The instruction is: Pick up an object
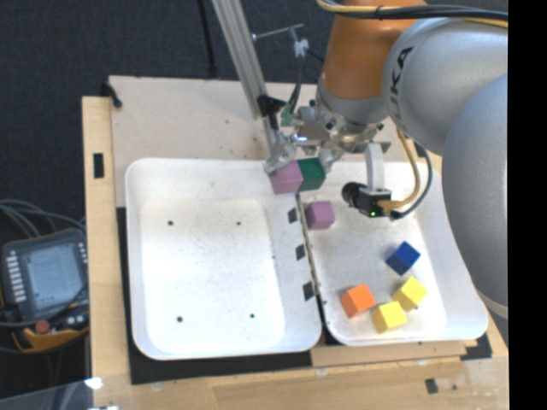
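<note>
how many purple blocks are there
2: one purple block up at the gripper, beside a green block; another purple block lying in the right bin. The arm may hide more.

Grey teach pendant (47, 280) on dark floor left of the bench (102, 254) — slanted aluminium post (239, 45) behind

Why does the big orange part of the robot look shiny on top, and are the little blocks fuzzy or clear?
In the camera view, the orange band shines because overhead light glares off its rounded top; the blue block, orange block and two yellow blocks look fairly clear, with soft edges; each casts a small faint shadow on the right bin.
</note>
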